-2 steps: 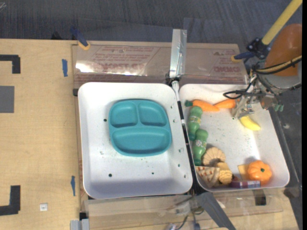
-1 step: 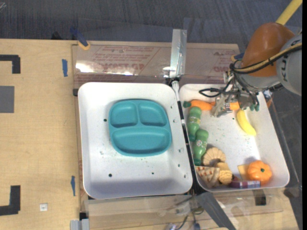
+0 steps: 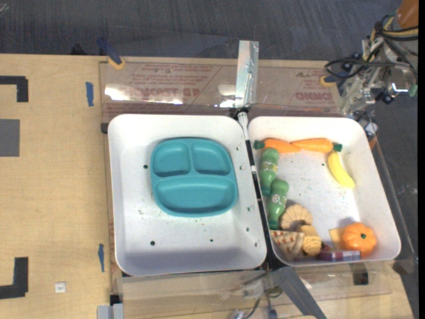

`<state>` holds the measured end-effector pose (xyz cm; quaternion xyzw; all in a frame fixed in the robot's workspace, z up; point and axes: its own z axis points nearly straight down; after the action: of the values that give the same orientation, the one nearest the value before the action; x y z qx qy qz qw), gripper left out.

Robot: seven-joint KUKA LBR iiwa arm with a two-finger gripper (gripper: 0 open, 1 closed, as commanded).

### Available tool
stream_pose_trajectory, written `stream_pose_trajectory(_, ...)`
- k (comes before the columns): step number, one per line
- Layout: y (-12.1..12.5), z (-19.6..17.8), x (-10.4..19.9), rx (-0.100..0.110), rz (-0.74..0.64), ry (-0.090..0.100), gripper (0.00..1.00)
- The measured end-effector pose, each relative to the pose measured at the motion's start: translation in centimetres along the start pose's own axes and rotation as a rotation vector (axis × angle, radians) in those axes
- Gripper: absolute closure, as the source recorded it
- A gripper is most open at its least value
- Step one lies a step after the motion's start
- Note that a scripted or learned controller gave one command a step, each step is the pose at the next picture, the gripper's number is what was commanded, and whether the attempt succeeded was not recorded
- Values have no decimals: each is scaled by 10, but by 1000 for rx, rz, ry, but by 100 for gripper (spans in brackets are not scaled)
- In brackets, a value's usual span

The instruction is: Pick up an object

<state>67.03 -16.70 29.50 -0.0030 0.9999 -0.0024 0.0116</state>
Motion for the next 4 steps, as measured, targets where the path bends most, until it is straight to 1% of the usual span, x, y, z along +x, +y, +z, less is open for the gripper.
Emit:
stream_pose_trajectory(1, -16, 154, 9, -9, -70, 28, 100)
stream_pose_trajectory(2, -17, 146, 5, -5, -71, 14, 0)
stream_pose_trajectory(3, -38, 206, 27, -4, -2, 12, 0)
stream_pose_trajectory(4, -44, 206, 44, -4, -27, 16, 0)
